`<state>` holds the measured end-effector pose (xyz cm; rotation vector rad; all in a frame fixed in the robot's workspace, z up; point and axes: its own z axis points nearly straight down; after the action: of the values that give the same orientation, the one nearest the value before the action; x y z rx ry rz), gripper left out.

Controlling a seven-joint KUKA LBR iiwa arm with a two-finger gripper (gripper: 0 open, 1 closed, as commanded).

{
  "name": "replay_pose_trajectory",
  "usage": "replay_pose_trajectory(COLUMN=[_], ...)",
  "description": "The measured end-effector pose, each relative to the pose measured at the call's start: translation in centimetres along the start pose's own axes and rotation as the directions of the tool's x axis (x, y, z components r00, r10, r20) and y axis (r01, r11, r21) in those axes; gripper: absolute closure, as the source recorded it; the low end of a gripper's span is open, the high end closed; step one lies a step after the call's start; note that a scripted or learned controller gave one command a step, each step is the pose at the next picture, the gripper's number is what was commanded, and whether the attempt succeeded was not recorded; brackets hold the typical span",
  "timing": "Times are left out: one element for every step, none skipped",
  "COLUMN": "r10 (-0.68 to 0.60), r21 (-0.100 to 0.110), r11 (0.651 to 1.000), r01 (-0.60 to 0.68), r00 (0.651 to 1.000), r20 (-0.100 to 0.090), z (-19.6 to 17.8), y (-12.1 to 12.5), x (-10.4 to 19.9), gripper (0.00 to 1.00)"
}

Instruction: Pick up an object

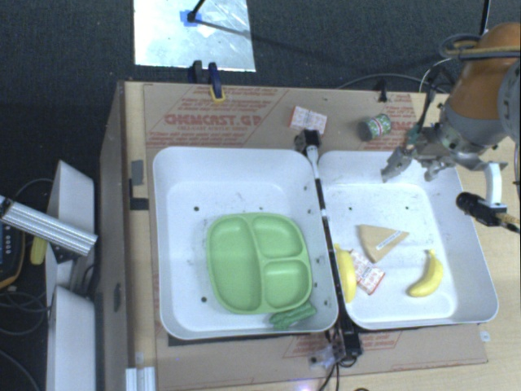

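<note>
Your gripper [413, 163] hangs over the right bin's [468, 243] far edge, jaws spread and empty, banana [426, 274] well nearer.

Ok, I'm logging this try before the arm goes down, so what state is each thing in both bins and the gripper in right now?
Green divided plastic plate: lying flat in the left white bin, compartments bare.
Green cloth-like piece: under the plate's near edge.
Tan wedge: flat in the right white bin.
Yellow banana: lying free.
Yellow item with red-white packet: against the divider.
Small can: on its side, outside the bins.
Gripper: above the right bin's far edge, holding nothing.
</note>
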<state>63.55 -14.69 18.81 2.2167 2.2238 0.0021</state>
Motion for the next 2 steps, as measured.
replay_pose_trajectory(r10=[0.002,0.002], r21=[0.004,0.002], r11=[1.0,1.0], r01=[-0.002,-0.002], r00=[1.0,1.0], r20=[-0.001,0.0], z=[10.0,10.4], y=[-6.4,-8.4], x=[3.7,4.9], gripper=[0.0,0.0])
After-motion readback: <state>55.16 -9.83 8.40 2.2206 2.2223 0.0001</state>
